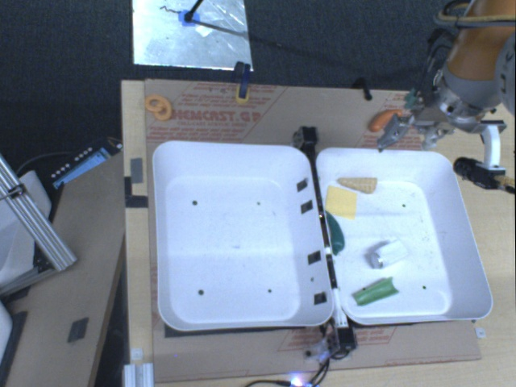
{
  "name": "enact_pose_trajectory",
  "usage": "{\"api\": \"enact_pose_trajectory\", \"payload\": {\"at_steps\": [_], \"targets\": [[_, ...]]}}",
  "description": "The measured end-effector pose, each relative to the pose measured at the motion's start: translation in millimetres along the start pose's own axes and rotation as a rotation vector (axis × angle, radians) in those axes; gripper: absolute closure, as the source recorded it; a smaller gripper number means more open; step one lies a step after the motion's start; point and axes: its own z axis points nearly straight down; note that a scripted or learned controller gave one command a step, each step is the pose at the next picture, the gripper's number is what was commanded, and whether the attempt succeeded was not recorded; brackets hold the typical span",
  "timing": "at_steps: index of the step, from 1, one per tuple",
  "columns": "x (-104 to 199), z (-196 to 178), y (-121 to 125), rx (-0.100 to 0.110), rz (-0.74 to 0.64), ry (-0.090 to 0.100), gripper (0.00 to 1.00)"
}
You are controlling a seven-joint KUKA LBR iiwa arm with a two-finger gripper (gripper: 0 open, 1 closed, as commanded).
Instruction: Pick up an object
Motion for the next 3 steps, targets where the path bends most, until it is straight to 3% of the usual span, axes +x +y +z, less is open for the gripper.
{"api": "enact_pose_trajectory", "payload": {"at_steps": [1, 2, 3], "targets": [[53, 46, 0, 0.002, -0.006, 0.002, 0.00], [154, 51, 0, 0.001, -0.010, 0.004, 0.00], [147, 39, 1, -0.002, -0.003, 0.002, 1.00]]}}
